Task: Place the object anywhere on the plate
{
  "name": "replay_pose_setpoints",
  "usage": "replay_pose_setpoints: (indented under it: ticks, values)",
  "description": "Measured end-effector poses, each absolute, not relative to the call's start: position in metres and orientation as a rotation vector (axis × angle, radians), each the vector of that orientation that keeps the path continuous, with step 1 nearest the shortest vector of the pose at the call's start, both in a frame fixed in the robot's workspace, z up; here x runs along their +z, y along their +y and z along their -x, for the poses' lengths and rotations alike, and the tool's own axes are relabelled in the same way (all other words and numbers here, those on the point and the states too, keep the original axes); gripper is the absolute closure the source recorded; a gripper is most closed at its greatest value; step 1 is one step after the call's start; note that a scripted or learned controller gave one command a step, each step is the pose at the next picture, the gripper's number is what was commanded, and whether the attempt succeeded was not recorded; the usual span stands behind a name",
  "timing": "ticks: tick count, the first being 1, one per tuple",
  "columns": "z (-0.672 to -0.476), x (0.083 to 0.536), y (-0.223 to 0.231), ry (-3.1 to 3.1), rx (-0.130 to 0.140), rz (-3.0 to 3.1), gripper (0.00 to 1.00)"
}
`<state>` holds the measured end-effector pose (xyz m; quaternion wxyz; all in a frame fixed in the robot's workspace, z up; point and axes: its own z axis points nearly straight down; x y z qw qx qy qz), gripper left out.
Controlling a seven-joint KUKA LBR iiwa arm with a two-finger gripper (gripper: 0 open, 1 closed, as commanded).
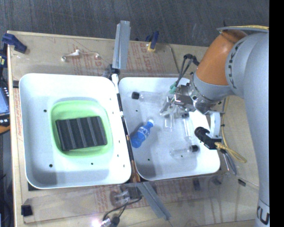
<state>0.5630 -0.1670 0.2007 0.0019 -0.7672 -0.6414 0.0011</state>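
Two white bins sit side by side on the table [61,46]. The left bin [31,89] holds a green plate [57,112] with a dark ribbed insert [80,131]. The right bin [208,162] holds several small things: a blue bottle [141,134] lying on its side near the divider, a clear tube with a dark cap [182,150] lower right, another small dark-capped piece [135,95] at the upper left corner, and some clear plastic bits under my gripper [175,109].

My gripper hangs over the upper middle of the right bin, above the clear bits; I cannot tell how it is set from this slant, and I see nothing held.

Judgement: the bottle is the clearest candidate. Looks light, small, stiff plastic, smooth and round, so likely to roll or squirt out sideways. Best hold is across the body at mid-length, closing square to its long axis, clear of the pale cap end. The clear tubes seem lighter and harder to see, slippery, poor targets.
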Motion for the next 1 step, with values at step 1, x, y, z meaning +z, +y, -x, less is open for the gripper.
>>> replay_pose_setpoints:
  ticks: [1]
  values:
    - [-0.563, 0.2008, -0.1669, -2.013, 0.003, 2.407, 0.0]
